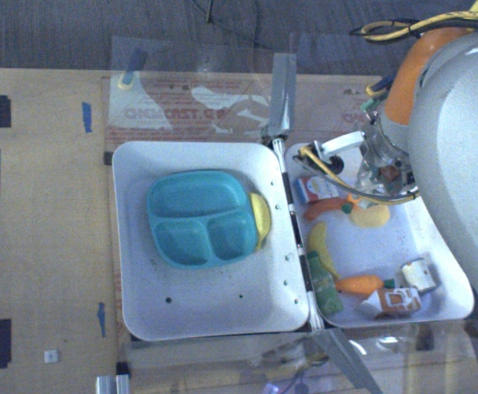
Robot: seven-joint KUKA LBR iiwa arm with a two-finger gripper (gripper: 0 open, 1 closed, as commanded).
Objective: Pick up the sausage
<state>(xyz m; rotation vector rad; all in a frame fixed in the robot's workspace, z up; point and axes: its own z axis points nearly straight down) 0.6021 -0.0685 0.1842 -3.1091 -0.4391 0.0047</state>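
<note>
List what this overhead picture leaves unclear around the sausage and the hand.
- Hand: the wrist hardware blocks it from above, so its state is unreadable.
- Sausage: its right end runs under the hand; contact is unclear.
- Right bin: the arm covers its far right corner.
- Carton: print too small to read.

Divided tray (pixel 199 220) in left bin (pixel 132 245), food items, perhaps toys, in right bin (pixel 457 298)

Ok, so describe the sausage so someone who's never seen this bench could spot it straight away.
Look in the right-hand white bin, in its far half. The sausage is the reddish-orange stick lying at a slant just below the red and white box, with the yellow disc to its right. The other orange piece is brighter and lies near the front edge.
</note>
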